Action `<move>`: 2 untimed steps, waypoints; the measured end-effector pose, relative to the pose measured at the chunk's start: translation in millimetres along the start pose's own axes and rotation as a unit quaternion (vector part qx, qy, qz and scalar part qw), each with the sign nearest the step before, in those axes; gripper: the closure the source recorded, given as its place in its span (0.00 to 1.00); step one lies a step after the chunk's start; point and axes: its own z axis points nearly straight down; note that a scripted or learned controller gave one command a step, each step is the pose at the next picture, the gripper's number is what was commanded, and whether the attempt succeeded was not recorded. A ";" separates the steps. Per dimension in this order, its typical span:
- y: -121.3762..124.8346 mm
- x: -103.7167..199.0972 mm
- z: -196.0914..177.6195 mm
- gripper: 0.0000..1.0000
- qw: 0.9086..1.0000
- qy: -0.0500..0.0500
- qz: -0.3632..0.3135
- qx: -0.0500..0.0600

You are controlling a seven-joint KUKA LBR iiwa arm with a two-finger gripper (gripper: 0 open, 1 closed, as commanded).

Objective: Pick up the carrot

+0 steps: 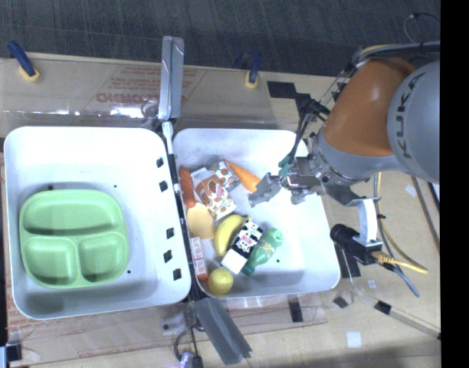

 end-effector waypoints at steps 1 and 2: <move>64.7 -21.4 125.0 0.00 1.000 -0.001 -0.027 -0.011; 65.2 -21.6 114.9 1.00 1.000 -0.002 -0.028 -0.011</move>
